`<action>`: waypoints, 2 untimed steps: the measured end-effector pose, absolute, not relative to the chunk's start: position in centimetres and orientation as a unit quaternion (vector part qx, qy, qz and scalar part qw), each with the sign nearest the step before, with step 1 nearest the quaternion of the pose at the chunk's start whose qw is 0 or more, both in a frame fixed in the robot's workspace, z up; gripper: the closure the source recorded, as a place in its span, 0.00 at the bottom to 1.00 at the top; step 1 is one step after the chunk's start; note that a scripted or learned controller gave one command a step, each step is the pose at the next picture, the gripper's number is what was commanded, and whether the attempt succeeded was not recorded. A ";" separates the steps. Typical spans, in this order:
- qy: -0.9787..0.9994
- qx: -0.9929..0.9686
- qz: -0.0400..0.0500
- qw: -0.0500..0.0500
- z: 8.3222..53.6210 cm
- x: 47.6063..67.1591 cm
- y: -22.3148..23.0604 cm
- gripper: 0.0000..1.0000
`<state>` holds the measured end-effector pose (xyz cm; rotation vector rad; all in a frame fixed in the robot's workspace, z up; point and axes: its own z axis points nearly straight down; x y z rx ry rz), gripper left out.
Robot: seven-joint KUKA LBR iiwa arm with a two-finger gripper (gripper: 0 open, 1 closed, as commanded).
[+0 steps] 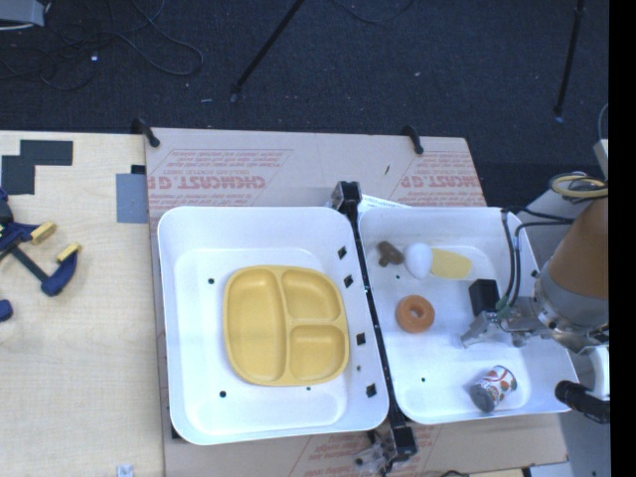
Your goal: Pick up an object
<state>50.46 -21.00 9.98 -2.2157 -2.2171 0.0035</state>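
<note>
Nothing is lifted yet: the end effector (477, 332) hovers over the right bin (452, 407), grip state unclear, donut (414, 313) at its nine o'clock (crumpled can (494, 387) toward six).

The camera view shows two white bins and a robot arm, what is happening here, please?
A grey robot arm reaches in from the right over the right bin. Its gripper is low inside that bin, near a donut and a small black block, and nothing is seen between its fingers. A crushed can, a yellow block, a white ball and a brown piece also lie there. The left bin holds a yellow divided plate.
</note>
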 end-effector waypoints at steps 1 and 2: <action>-0.706 -0.708 0.001 0.002 11.3 50.5 -21.2 1.00; -0.707 -0.707 -0.001 -0.001 17.4 51.0 -21.2 1.00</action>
